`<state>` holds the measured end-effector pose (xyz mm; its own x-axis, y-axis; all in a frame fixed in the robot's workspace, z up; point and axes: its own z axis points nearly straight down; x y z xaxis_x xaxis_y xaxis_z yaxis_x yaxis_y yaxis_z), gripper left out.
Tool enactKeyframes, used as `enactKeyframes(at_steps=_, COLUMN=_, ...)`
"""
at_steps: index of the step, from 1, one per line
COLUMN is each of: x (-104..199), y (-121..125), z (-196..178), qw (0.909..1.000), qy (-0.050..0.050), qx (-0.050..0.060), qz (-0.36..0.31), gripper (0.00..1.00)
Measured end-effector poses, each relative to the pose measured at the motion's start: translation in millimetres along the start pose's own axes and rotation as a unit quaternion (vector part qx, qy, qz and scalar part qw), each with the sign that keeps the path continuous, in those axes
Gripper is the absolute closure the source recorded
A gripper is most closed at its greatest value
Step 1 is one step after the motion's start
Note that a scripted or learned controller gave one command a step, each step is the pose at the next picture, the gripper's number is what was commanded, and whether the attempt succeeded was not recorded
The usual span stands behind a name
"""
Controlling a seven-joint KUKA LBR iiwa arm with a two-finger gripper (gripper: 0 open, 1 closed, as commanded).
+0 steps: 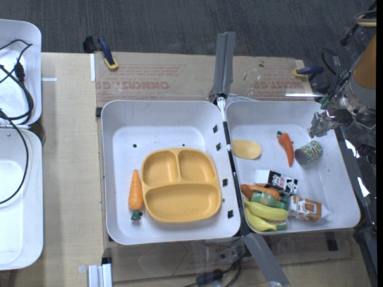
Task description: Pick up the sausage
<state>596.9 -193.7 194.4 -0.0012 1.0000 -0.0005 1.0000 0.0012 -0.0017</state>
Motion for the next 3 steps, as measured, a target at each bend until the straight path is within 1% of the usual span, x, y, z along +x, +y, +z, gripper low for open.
enactKeyframes(at_steps=1, x=35, y=20, z=92, qw=0.9964, qy=-0.001, qx=-0.002, qz=-0.085, gripper=0.0)
enactKeyframes(at_steps=2, x=17, y=-1, z=55, qw=0.9811, qy=0.0, qx=-0.001, qz=-0.193, gripper=0.0)
enactKeyframes(at_steps=3, x=51, y=17, z=103, qw=0.9738, qy=0.0, qx=-0.001, qz=-0.227, gripper=0.0)
